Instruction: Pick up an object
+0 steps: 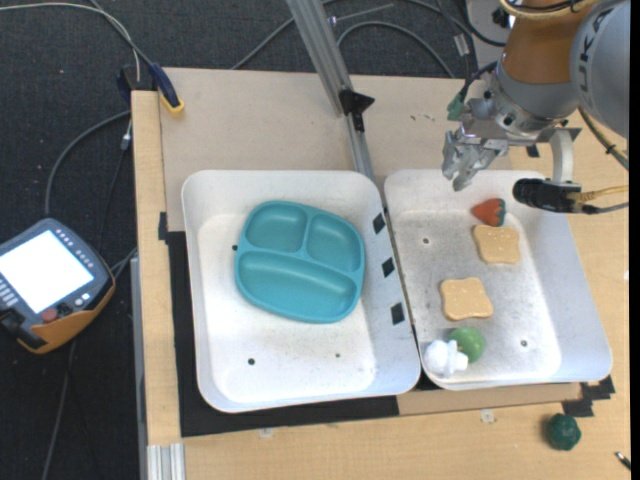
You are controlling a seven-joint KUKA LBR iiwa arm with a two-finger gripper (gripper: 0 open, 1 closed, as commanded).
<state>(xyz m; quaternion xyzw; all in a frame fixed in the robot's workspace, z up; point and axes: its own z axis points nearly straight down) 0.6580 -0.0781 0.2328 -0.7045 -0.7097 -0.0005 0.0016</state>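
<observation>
We note the gripper (462,173) hovering over the right bin's (590,318) far edge, jaws slightly spread and holding nothing, while the red strawberry (489,211) lies just beside it, above two toast pieces (497,245).

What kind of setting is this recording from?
Likely a robotics lab bench: an arm over two white bins, loose cables on dark carpet, and a teach pendant on the floor.

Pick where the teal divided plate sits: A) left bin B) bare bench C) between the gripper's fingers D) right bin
A: the plate lies flat in the left bin, while the gripper is over the right bin.
</observation>
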